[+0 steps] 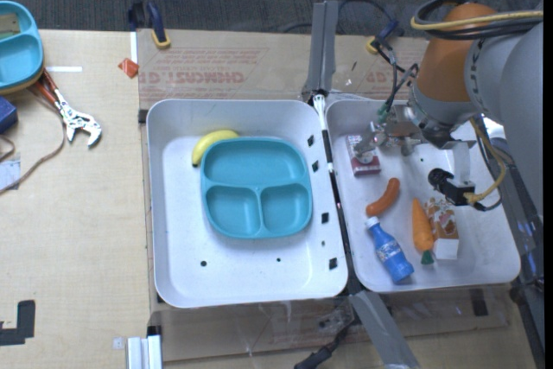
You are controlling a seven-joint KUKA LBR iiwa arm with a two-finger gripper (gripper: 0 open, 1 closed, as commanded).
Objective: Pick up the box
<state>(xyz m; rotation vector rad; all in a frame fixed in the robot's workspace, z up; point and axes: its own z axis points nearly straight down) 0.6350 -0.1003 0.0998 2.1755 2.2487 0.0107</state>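
A small white and maroon box (365,162) lies flat in the upper left of the right bin (484,272). My gripper (370,144) hangs right over the box's far end and hides part of its top. The grey arm with its orange band (449,65) reaches in from the upper right. Whether the gripper touches the box cannot be made out from this angle.
The right bin also holds a sausage (384,196), a blue bottle (390,252), a carrot (421,225) and a brown snack packet with a white block (446,234). In the left bin (173,272) are a teal divided tray (257,187) and a banana (210,141). A wrench (76,122) lies on the bench at left.
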